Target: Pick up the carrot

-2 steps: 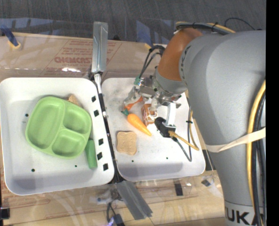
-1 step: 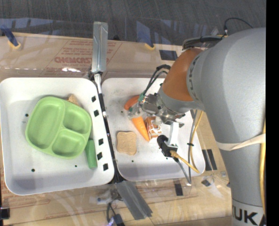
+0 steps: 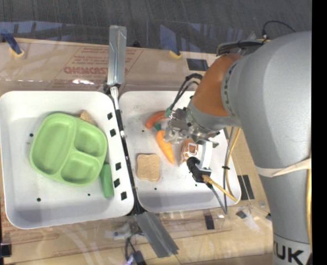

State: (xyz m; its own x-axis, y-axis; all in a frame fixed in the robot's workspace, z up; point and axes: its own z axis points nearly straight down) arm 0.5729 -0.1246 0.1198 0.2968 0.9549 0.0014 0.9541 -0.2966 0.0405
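Two white bins side by side, my wrist low over the right one beside the carrot.

In the left bin [image 3: 14, 203], a green divided plate [image 3: 68, 147] fills the middle, a green stick-shaped piece [image 3: 106, 180] lies against its lower right edge near the dividing wall, and bare floor runs along the bottom and left rim. In the right bin [image 3: 152, 203], a slice of toast [image 3: 148, 167] sits at lower left with open floor below it. The carrot [image 3: 164, 147] lies just above and right of the toast; a red-orange piece [image 3: 154, 118] sits above. My gripper [image 3: 180, 134] is just beside the carrot; I cannot tell how its fingers stand.
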